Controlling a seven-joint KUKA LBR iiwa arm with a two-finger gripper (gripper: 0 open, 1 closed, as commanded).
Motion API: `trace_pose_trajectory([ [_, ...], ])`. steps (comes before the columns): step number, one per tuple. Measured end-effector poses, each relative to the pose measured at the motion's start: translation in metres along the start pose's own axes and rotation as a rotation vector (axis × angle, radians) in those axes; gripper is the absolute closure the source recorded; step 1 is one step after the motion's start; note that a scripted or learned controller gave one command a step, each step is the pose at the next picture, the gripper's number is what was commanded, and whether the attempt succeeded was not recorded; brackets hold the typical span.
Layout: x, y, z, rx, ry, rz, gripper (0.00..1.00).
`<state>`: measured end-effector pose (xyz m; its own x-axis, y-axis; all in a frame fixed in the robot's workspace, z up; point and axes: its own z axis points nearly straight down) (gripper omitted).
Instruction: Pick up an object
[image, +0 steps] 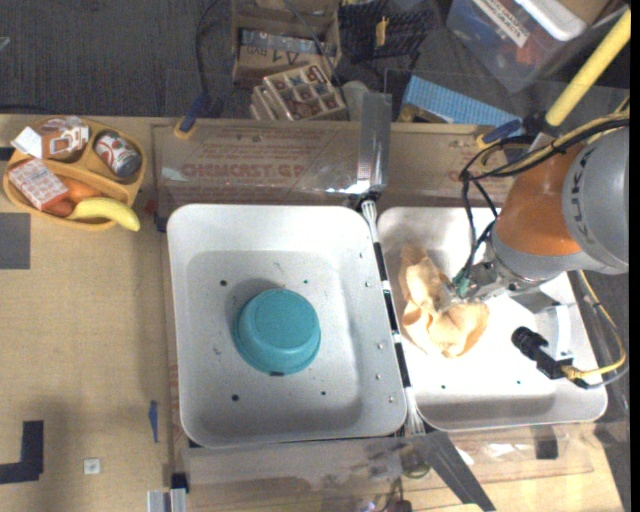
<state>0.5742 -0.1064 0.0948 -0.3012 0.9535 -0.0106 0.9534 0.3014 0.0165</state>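
Right bin (500, 385) — claw (466, 289) touching tan crumpled object (435, 305), its upper-right edge

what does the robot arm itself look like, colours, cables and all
The arm is bulky and rounded, grey with a broad orange band above the wrist. Thin black cables loop alongside it. The gripper is small, dark and metallic, with a greenish spot.

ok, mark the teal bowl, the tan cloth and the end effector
teal bowl (279, 331): camera view, centre of its upturned base.
tan cloth (437, 305): camera view, middle of the crumpled folds.
end effector (463, 290): camera view, tip at the cloth.
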Motion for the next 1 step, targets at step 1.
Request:
trace_pose_trajectory([
  [1,-0.0022,0.0005,-0.0107,-0.004,-0.003,0.003,1.0],
])
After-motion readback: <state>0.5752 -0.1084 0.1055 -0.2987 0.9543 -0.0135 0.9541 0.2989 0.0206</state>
